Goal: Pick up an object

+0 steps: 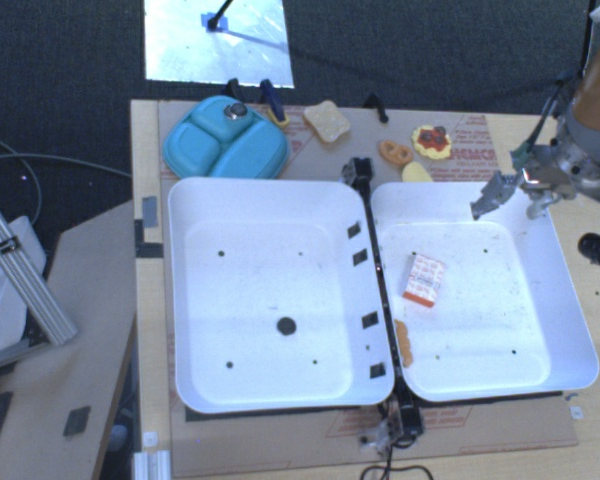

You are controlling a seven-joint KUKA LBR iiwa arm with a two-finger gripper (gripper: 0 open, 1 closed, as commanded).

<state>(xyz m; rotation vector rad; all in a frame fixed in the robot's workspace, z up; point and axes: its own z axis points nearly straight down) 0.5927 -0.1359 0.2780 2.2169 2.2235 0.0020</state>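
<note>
A red and white packet (423,279) lies flat in the middle of the right bin (570,308). A small orange piece (403,341) rests by that bin's left wall. A dark round disc (286,325) sits in the left bin (195,268). My gripper (513,200) hangs over the right bin's far right corner, above and to the right of the packet. Its fingers (487,197) are spread apart and open, with nothing between them.
Behind the bins lie a blue sectioned plate (225,140), a toast slice (327,121), a pretzel (394,151), a small pizza toy (432,141) and a yellow piece (416,173). A black divider strip (373,268) runs between the bins.
</note>
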